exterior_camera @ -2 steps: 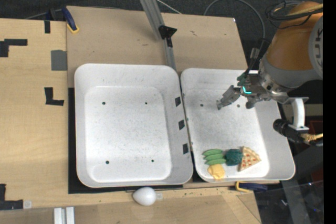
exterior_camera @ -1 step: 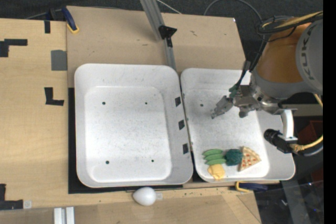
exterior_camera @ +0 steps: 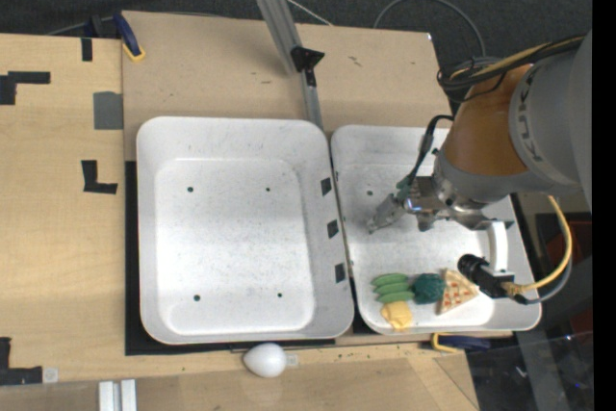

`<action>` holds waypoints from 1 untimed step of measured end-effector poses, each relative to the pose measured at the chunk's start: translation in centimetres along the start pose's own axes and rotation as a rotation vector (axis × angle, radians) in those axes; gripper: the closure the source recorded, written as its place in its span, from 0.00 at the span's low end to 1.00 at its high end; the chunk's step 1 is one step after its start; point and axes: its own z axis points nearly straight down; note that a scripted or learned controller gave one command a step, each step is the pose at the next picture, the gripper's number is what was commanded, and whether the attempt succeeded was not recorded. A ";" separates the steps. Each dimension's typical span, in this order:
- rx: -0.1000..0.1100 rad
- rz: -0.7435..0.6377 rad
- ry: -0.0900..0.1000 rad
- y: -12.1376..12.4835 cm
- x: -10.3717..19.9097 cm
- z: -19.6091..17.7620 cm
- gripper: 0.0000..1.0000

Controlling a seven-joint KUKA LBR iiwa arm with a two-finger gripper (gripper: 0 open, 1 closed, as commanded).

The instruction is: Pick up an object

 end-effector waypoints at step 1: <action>-0.007 0.000 -0.002 0.0 0.0 5.0 0.00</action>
